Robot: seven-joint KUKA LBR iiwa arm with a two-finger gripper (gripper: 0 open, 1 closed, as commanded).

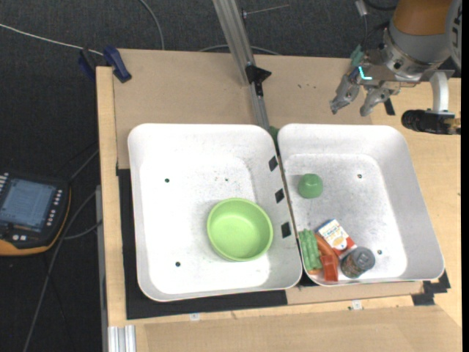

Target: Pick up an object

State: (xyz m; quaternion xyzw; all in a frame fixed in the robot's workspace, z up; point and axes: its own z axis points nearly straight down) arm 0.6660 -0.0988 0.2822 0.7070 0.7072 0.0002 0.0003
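End effector (362,98) up at one o'clock, hanging over bare desk (190,86) just beyond the far rim of the right bin (410,167), fingers spread apart with nothing between them. Grey arm (425,13) comes in from the upper right corner, orange band showing above the wrist. Down in the right bin, a small green rounded object (311,185) sits toward the nine o'clock side of that bin's floor, alone, well apart from the rest. At the bin's six o'clock corner there's a cluster: a small white-and-orange carton (334,235), an orange carrot-like piece (327,261) just beside it, a green strip (311,251) along the wall, and a dark round can (358,262) at the cluster's three o'clock, all crowded close together, some touching. Over in the left bin (168,152), a light green bowl (239,229) sits upright at about five o'clock on that bin's floor, near the divide between the two bins. Silver pole (238,42) slants in from twelve o'clock to the gap between the bins. Far out at nine o'clock, off the desk, a handheld control pendant (29,211) lies on the dark floor.
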